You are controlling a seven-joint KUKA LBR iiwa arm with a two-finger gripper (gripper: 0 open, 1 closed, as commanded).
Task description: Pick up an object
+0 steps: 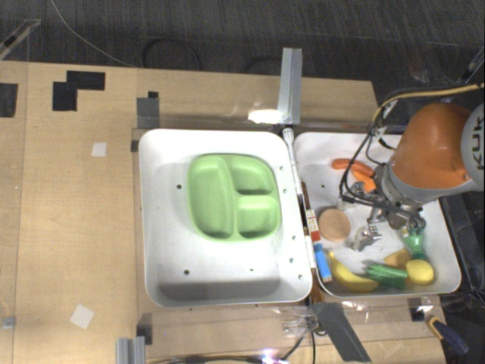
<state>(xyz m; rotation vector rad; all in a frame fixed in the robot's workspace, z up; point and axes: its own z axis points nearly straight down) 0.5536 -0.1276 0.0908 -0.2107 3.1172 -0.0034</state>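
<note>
Beside the right bin (453,275) sits the left bin (155,226), holding a green divided tray (231,196). Within the right bin the tool (370,236) hangs low, just right of a tan round block (333,224); whether it is apart or together, I cannot tell. Below it lie a banana (350,276), a green marker (388,274) and a lemon (420,271) (closely crowded). An orange carrot (355,166) lies above. No writing is legible.

A bulbous orange band (430,146) is seen above the wrist; grey casing (475,144) is joined to it at the right; black cables (364,161) are looped along its left side; a yellowish cable (432,92) is arched over the top; a grey metal gripper (369,236) is fitted below.
</note>
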